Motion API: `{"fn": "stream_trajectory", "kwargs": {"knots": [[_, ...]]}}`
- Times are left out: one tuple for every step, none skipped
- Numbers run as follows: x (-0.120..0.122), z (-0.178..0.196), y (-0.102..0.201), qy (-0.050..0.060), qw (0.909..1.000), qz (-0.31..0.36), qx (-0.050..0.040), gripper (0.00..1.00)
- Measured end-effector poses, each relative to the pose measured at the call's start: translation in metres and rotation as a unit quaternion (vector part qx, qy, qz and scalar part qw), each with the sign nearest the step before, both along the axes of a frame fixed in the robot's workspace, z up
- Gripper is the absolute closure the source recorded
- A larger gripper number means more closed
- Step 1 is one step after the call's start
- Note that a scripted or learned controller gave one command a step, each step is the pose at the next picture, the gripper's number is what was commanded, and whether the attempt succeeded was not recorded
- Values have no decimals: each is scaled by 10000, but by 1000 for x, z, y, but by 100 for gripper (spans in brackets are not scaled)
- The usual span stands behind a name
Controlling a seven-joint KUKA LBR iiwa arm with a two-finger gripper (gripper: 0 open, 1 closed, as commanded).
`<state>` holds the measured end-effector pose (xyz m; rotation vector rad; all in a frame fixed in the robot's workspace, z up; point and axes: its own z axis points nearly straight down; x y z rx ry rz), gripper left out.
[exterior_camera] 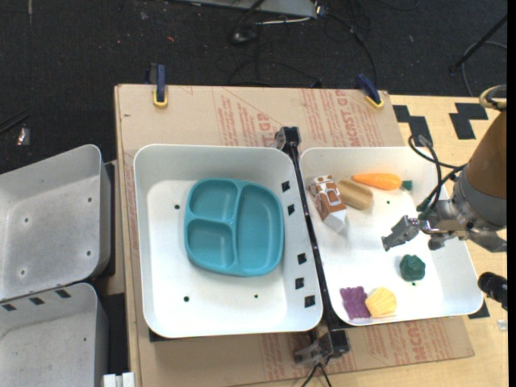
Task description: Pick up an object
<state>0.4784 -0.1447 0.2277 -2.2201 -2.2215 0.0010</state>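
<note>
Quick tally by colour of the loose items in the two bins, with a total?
Teal: 1, divided plate
Orange: 1, carrot
Tan: 1, bread roll
Brown and white: 1, carton
Dark green: 1, lump
Purple: 1, toy
Yellow: 1, shell
Total: 7

**Two bins, side by side**

The teal divided plastic plate [235, 226] lies in the left white bin [153, 297]. The right white bin [451, 293] holds an orange carrot [377, 181] at the back, a small brown-and-white carton [329, 199] beside a tan roll [355, 195], a dark green lump [413, 267], and, at the front, a purple piece [354, 301] touching a yellow shell [381, 301].
</note>
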Motion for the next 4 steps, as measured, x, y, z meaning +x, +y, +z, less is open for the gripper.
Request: {"fn": "stream_trajectory", "kwargs": {"knots": [[10, -53, 5, 6, 10000, -6, 3, 0], [3, -103, 13, 22, 10000, -8, 9, 0], [3, -137, 14, 11, 10000, -9, 6, 0], [3, -126, 14, -2, 10000, -16, 3, 100]]}}
